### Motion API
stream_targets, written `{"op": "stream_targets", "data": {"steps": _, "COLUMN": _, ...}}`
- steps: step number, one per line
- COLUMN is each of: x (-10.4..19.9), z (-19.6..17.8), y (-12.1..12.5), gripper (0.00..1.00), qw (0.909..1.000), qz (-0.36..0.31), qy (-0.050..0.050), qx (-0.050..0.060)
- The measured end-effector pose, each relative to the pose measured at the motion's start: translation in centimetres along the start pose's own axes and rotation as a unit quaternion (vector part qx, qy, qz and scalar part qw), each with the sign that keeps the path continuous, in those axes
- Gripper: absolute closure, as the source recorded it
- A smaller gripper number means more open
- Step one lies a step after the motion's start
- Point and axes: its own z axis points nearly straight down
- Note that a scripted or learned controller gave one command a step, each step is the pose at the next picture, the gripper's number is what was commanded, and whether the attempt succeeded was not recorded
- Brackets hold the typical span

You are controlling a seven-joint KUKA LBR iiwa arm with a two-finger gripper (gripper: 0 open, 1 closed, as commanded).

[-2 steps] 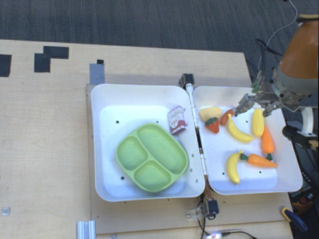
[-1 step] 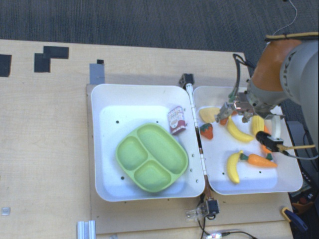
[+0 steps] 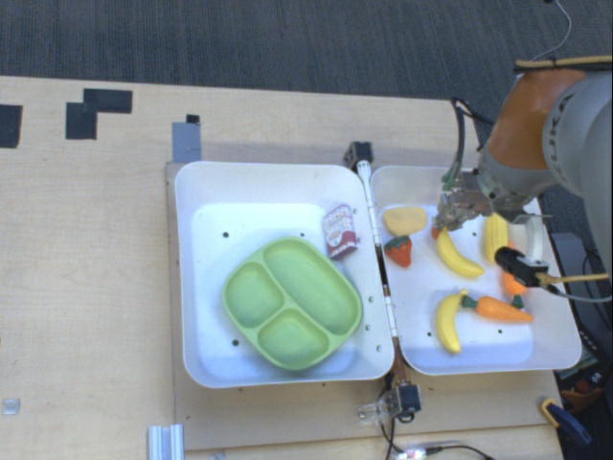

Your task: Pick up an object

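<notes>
The right bin (image 3: 551, 348) holds several toy foods. A pale yellow lump (image 3: 404, 220) lies at its back left, with a red strawberry (image 3: 398, 251) just in front of it. One banana (image 3: 458, 255) lies in the middle, a second banana (image 3: 494, 238) to its right, and a third banana (image 3: 448, 322) near the front. An orange carrot (image 3: 498, 309) lies beside the third banana. My gripper (image 3: 447, 217) hangs low over the back of this bin, between the yellow lump and the top end of the middle banana. I see nothing held in it.
The left bin (image 3: 192, 257) holds a green divided plate (image 3: 292, 302) and a small red and white packet (image 3: 340, 230) near the wall between the bins. Another orange piece (image 3: 514, 286) lies by the right bin's right side, partly covered.
</notes>
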Motion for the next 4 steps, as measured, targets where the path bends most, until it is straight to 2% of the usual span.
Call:
{"op": "stream_targets", "data": {"steps": 1, "x": 0.0, "z": 0.0, "y": 0.0, "gripper": 0.00, "qw": 1.0000, "qz": 0.000, "qy": 0.000, "qx": 0.000}}
{"op": "stream_targets", "data": {"steps": 2, "x": 0.1, "z": -1.1, "y": 0.1, "gripper": 1.00, "qw": 1.0000, "qz": -0.001, "qy": 0.000, "qx": -0.002}}
{"op": "stream_targets", "data": {"steps": 3, "x": 0.1, "z": -1.1, "y": 0.1, "gripper": 0.00, "qw": 1.0000, "qz": -0.001, "qy": 0.000, "qx": -0.002}}
{"op": "stream_targets", "data": {"steps": 4, "x": 0.7, "z": 3.2, "y": -4.1, "gripper": 0.00, "qw": 1.0000, "qz": 0.003, "qy": -0.001, "qx": 0.000}}
